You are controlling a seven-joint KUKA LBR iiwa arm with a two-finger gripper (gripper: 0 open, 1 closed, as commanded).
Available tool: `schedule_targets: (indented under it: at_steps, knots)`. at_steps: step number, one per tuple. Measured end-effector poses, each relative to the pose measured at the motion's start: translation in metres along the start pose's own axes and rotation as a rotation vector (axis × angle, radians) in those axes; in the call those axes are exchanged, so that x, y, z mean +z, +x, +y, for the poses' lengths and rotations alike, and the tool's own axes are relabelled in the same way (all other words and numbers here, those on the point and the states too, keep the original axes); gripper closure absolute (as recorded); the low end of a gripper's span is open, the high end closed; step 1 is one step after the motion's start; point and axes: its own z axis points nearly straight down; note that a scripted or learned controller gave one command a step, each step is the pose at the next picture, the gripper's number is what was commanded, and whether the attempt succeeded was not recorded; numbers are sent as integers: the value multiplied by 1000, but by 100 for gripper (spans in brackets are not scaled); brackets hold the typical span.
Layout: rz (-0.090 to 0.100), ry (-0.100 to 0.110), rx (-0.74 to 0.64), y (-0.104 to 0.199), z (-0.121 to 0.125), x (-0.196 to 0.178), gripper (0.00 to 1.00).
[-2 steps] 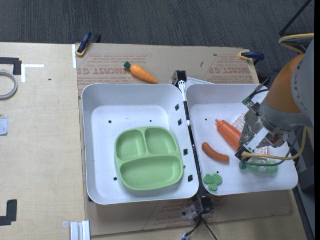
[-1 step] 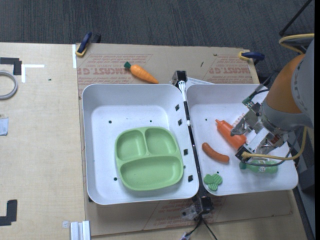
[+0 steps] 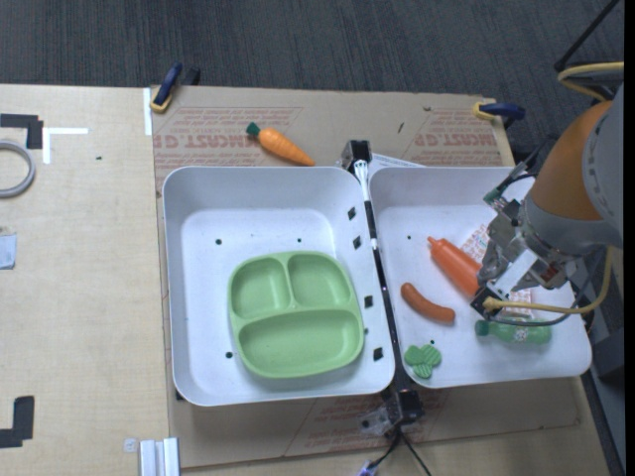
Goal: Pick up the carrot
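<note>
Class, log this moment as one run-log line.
gripper: right bin, beside orange cylinder | carrot: on cardboard behind left bin, untouched

The carrot (image 3: 281,145), lying on the cardboard (image 3: 327,127) beyond the left bin's far edge, is bright orange with a dark green top. That cardboard is brown with red printed lettering. Both bins, the left bin (image 3: 189,266) and the right bin (image 3: 437,196), are plain white. In the left bin sits a pale green divided plate (image 3: 295,313). In the right bin lie an orange-red sausage-shaped piece (image 3: 454,264), a darker red-brown one (image 3: 428,303), a green leafy piece (image 3: 424,360) near the front left corner, and a green bottle (image 3: 516,332) by the front edge. The arm (image 3: 580,181) is grey with an orange band. The bench (image 3: 79,296) is light tan wood. Blue clamps (image 3: 167,85) grip the cardboard's far corners.
</note>
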Motion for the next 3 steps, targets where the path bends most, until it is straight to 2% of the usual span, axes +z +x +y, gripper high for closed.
schedule_targets:
  at_steps: [1, 2, 3]
  knots:
    - [0, 0, 0, 0, 0, 0, 0]
    - [0, 0, 248, 23, -4, 44, 0]
    - [-1, 1, 244, 24, -4, 35, 100]
